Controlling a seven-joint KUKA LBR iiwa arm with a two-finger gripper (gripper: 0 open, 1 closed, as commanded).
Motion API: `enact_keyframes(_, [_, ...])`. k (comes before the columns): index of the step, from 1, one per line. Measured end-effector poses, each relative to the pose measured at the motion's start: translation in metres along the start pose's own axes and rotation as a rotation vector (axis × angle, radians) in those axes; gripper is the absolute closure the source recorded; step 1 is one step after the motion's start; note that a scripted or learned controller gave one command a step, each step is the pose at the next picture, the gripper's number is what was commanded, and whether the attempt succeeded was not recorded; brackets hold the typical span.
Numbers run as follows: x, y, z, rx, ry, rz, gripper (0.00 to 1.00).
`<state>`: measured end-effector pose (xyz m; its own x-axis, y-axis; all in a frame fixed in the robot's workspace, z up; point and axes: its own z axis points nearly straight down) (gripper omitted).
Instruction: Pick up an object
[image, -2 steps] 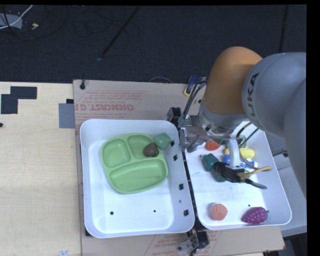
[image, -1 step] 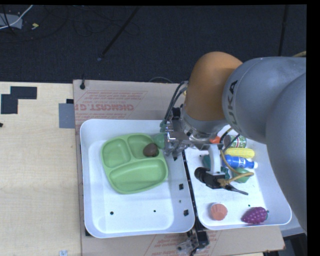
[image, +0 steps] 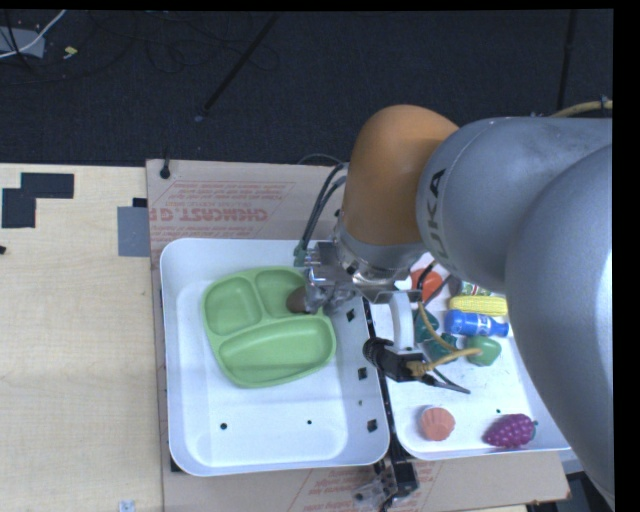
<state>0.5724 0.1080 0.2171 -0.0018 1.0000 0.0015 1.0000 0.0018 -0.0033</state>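
From my remote seat I see the gripper (image: 310, 290) low over the left bin (image: 260, 430), but the wrist hides its tip and I cannot tell whether it is spread or pressed together. Just beside it, on its near-left side, sits a small brown lump (image: 297, 300) at the rim of a green divided plate (image: 265, 345); I cannot make out whether the two touch. The plate spreads out to the left of the gripper and below it. To the gripper's right lies the right bin (image: 470, 400), with a blue can (image: 475, 324), a yellow corn cob (image: 478, 303), a pink ball (image: 436, 423) and purple grapes (image: 510, 431), all well apart from it. Both bins rest on a cardboard sheet (image: 230, 205) with red print, laid on a pale wooden bench (image: 70, 350). Beyond the bench is dark floor (image: 200, 70), with loose cables (image: 30, 40) far off to the gripper's upper left.
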Motion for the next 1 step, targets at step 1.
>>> enact_keyframes(1, [-0.0097, 0.0057, -0.0126, -0.001, -0.002, 0.002, 1.0])
